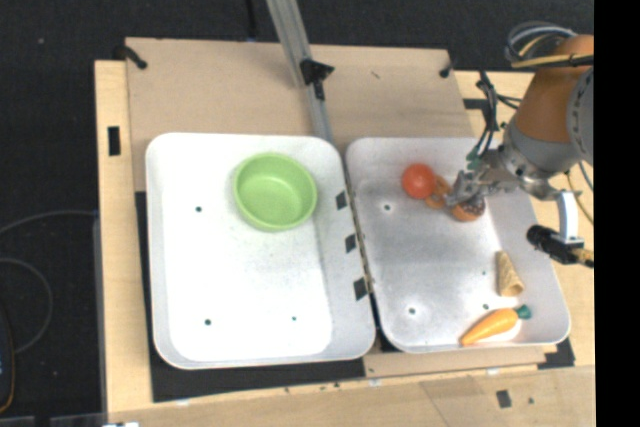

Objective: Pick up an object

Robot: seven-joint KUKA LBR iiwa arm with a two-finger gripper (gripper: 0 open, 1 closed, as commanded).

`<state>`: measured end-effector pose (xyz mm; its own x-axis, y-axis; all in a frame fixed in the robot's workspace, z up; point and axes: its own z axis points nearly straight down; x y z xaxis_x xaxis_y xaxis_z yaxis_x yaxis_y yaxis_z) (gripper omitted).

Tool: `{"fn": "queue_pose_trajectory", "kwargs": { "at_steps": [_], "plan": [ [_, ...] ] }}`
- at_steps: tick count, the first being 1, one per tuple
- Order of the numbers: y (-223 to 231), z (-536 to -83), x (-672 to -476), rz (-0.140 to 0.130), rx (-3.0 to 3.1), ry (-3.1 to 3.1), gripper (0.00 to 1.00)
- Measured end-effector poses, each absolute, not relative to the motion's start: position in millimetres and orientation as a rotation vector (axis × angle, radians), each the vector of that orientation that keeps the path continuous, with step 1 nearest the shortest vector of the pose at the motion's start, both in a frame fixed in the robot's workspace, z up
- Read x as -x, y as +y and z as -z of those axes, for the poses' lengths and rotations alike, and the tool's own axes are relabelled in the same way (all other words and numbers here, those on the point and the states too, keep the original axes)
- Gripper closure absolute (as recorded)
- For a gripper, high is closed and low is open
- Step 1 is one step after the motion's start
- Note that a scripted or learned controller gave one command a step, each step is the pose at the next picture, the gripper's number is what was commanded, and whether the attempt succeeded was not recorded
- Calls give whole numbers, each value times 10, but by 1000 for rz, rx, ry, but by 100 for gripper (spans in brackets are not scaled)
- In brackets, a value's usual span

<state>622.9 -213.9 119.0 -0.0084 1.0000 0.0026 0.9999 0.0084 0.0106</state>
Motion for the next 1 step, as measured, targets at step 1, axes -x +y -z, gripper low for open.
{"fn": "queue_pose_trajectory", "kwargs": {
  "at_steps": [1],
  "plan": [
    [-2160,-1629,-6241,-4,-2213,2221,100]
  ]
}}
